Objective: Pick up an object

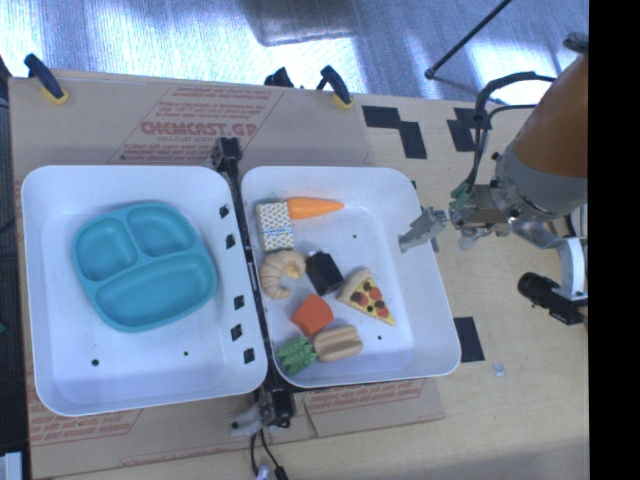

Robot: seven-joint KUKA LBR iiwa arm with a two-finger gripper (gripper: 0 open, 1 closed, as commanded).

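Arm (560, 138) cut off by right edge.

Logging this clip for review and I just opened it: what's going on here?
A grey and orange robot arm reaches in from the right, its tool hovering over the right edge of the right bin, with nothing seen in it. That bin holds toy food: a carrot, a pizza slice, a croissant, a black block and others. The left bin holds a blue divided plate.
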